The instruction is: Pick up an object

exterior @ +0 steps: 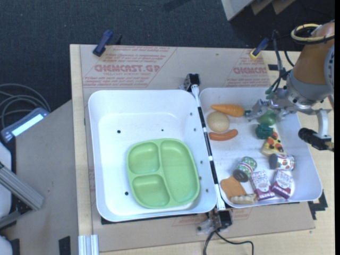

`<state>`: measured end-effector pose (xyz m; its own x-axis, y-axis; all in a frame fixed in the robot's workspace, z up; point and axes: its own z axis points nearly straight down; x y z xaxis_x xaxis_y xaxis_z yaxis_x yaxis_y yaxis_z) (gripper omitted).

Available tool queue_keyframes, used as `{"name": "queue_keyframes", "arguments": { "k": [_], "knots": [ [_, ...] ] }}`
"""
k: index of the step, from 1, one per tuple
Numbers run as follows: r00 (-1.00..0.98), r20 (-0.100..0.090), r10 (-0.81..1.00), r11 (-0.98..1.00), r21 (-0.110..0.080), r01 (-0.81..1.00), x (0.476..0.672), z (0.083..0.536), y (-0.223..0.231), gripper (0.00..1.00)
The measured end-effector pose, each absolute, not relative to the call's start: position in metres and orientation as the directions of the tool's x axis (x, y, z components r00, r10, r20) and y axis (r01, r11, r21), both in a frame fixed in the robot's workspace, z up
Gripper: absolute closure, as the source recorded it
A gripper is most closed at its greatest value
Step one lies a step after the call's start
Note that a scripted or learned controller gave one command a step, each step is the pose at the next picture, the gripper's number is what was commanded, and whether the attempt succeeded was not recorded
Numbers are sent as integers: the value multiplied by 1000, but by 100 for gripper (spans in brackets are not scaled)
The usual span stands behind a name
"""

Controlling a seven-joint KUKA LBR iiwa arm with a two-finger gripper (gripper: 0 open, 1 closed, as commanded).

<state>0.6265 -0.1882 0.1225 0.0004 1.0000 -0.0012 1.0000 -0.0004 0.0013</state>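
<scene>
Jaws [267, 110] hung low over a green toy [264, 130] in the right bin [313, 187]. Whether they gripped anything, I could not tell.

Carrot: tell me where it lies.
The carrot lies in the right bin, near its far left corner, just above the round beige ball.

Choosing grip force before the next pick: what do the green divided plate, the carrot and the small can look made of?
Green divided plate: looks like moulded plastic, one even pale green with soft rounded rims and a faint sheen. Carrot: likely toy plastic or rubber, uniformly orange and smooth. Small can: a printed label wraps the side and the end looks metallic, but it is too small to tell whether it is metal or plastic.
</scene>
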Motion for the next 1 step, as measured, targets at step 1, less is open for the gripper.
{"name": "queue_keyframes", "arguments": {
  "k": [1],
  "knots": [
    [1, -1, 1000, -1, -1, 1000, 617, 84, -202, 0]
  ]
}}
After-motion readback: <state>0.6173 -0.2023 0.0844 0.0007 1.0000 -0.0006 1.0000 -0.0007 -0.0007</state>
